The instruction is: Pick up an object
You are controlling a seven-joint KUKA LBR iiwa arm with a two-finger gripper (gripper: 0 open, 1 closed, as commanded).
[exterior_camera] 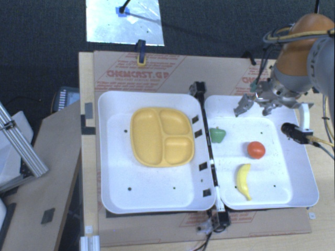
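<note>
Two shallow white plastic bins lie side by side on the tabletop (86, 156). In the left bin (112, 156) you see a smooth yellow plate (161, 136) with three compartments. The right bin (298, 177) holds a round red tomato (256, 149), a curved yellow banana (243, 180) and a small green pepper (216, 135). Your hand (256, 104) hangs over the far edge of the right bin, fingers spread, holding nothing. Brown cardboard (138, 73) underneath reads "CHEMCAST".
</note>
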